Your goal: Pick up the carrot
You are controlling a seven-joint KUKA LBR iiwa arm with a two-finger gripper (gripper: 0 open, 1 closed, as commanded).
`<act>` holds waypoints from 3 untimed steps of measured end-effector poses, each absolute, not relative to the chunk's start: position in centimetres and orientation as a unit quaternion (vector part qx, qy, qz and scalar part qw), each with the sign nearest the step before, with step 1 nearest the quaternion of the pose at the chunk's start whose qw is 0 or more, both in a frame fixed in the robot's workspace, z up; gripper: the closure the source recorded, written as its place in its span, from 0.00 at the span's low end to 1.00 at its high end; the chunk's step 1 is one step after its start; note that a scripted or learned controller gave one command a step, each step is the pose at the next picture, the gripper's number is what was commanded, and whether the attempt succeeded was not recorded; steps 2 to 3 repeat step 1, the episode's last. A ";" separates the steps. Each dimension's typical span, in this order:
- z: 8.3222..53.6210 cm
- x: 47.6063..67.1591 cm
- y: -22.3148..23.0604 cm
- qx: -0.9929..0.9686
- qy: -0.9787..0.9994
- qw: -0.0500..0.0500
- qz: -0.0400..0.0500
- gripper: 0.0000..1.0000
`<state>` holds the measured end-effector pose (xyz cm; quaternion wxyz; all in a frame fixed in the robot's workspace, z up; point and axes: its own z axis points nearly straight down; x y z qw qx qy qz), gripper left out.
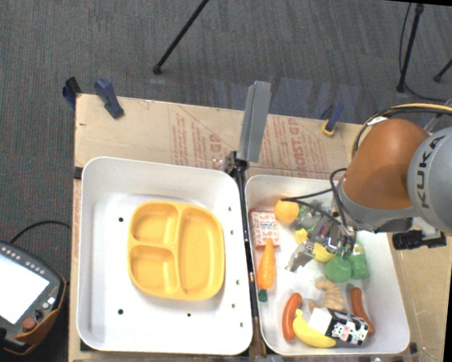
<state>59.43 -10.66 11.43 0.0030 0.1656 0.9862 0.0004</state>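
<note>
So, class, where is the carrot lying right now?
The carrot lies in the right bin, near its left wall, just below a small pink packet and left of the gripper.

A yellow divided plate (177, 250) sits in the left bin (103, 203) — banana (312, 333) and milk carton (343, 327) in the right.

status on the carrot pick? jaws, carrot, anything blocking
Gripper low in right bin, right of the carrot, jaws' state unclear. Carrot lies by the bin's left wall, not held. Strawberry carton touches its top end; otherwise open from above.
</note>
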 end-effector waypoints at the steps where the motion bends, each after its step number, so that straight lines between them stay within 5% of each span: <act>1: 19.0 62.6 -4.7 0.304 0.953 0.003 0.002 0.00; 3: 19.0 62.6 -4.7 0.304 0.953 0.003 0.002 0.00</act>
